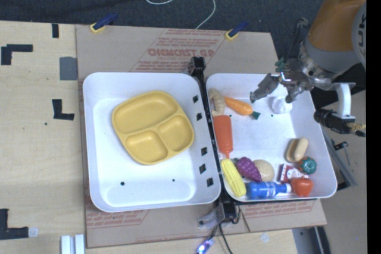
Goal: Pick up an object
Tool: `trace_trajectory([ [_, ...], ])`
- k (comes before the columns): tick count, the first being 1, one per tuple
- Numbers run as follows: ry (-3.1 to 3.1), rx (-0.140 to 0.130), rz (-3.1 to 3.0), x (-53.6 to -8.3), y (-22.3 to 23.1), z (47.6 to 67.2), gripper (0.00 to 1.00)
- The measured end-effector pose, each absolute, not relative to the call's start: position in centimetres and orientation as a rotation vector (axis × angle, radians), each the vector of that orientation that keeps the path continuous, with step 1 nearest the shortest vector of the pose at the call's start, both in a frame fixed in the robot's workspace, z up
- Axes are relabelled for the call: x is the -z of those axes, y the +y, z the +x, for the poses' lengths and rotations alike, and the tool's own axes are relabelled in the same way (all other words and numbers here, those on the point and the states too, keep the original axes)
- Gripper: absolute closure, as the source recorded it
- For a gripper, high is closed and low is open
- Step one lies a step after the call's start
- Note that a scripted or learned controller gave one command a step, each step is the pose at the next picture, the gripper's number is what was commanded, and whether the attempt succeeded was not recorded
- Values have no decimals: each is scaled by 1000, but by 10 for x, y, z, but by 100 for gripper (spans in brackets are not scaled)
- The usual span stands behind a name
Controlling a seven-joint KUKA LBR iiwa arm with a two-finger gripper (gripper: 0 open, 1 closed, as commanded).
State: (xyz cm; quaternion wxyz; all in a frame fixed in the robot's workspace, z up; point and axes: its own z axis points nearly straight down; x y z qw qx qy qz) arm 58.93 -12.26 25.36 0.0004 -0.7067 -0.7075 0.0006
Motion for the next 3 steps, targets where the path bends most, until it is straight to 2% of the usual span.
trace_trajectory([
  [1, -2235, 17, -2227, -473, -100, 544, 0],
  [2, -2224, -2, -2221, -473, -100, 545, 100],
  [3, -2219, -2, -2220, -458, -103, 502, 100],
])
